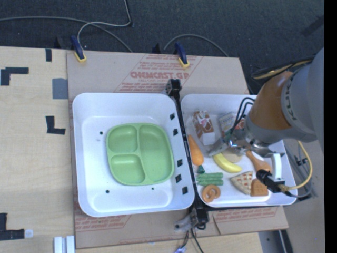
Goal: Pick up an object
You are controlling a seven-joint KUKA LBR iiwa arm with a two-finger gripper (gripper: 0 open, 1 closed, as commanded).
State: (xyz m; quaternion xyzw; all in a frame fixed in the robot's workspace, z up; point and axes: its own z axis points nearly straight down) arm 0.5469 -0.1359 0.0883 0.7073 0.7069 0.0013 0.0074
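My gripper point(230, 144) reaches down into the right bin point(239, 100), just above the yellow banana point(227, 164) and right of the brown snack packet point(203, 126). An orange carrot point(195, 152) lies along the bin's left wall. Nearer the front lie a green bean pod point(209, 179), a brown pretzel ring point(210, 193) and a pizza slice point(242, 183). An orange piece point(258, 163) sits to the banana's right, partly under the wrist. A clear wrapper point(227, 120) lies behind the gripper. The arm's grey and orange body point(274, 109) hides the bin's right part.
The left bin point(87, 141) holds a green divided plate point(140, 154). A black divider point(181, 141) runs between the bins. Cables trail from the wrist over the right bin's front corner point(295, 186). Two clamps point(79, 51) hold the cardboard at the back.
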